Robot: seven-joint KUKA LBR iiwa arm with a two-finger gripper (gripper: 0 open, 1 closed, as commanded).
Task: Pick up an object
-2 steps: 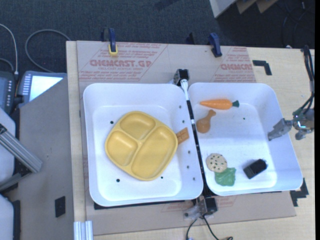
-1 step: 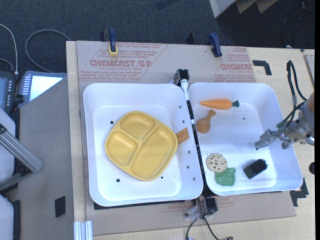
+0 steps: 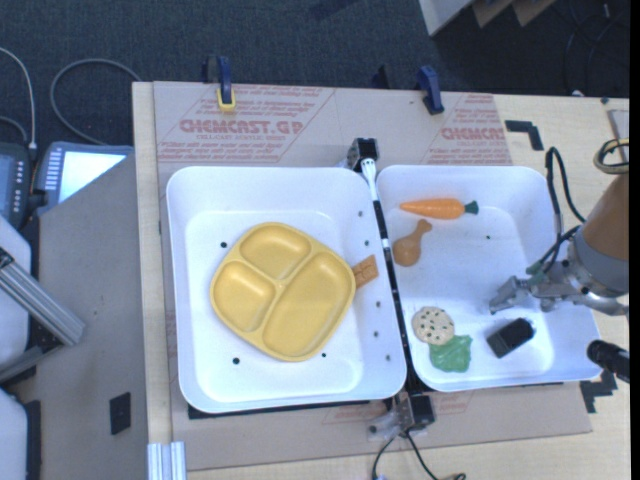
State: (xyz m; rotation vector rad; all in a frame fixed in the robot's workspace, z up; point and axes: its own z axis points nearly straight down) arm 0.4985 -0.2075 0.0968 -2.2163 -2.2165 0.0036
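My pincer point(image 3: 513, 295) hangs spread and empty, the small black block point(image 3: 510, 337) lying just below its tips; I should lower squarely over it before pinching.

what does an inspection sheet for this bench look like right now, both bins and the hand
surface: bench board bearing a left bin and a right bin side by side
job's things: in the right bin, orange carrot, tan drumstick, cookie touching green leaf, black block
clutter: yellow divided plate in the left bin, a small brown piece at its right edge
grippers: hand low over the right bin, just above the black block; nothing seen between its fingers
cables: black cable by the arm, loose cables on the floor at left
surroundings: blue clamps on the board's far edge, dark carpet
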